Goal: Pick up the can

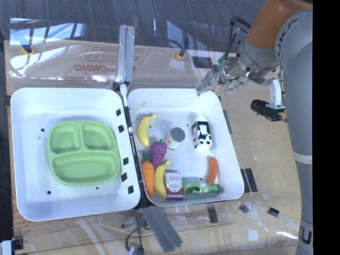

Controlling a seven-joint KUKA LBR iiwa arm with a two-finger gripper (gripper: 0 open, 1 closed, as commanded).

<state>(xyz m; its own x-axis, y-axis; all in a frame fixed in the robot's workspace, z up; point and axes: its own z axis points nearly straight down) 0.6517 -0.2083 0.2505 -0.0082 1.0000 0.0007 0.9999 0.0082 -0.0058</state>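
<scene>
Can (175, 137) mid-bin, tool (217, 84) above far rim (175, 91), fingers spread

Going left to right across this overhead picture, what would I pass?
Green divided plate → upper banana → grapes → can → cow-patterned toy → end effector.

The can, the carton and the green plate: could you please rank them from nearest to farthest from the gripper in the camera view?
The gripper hangs over the right bin's far right corner.
1. The can, mid right bin, nearest.
2. The carton, by that bin's near edge.
3. The green plate, in the left bin, farthest.
</scene>
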